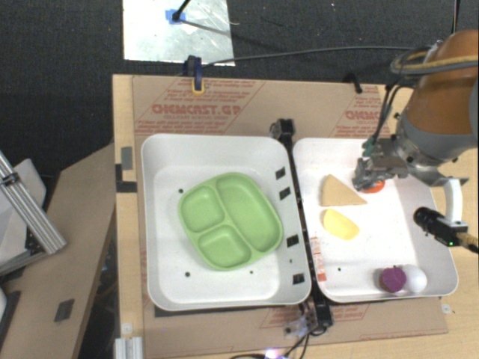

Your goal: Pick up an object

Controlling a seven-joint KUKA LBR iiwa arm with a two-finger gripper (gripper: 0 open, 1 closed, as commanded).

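Four candidate objects lay in the right bin (438, 223). A tan wedge (340, 192) lay flat near the bin's centre. A yellow piece (340, 224) lay just below the wedge. An orange-red item (374, 186), partly hidden, lay right of the wedge. A purple-and-white object (400, 279) rested far below the wedge, at the bin's near edge.

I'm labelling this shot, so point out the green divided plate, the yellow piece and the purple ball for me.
green divided plate (229, 220), camera view, ridge where its compartments meet.
yellow piece (340, 224), camera view, middle of its top.
purple ball (391, 279), camera view, centre of its upper side.
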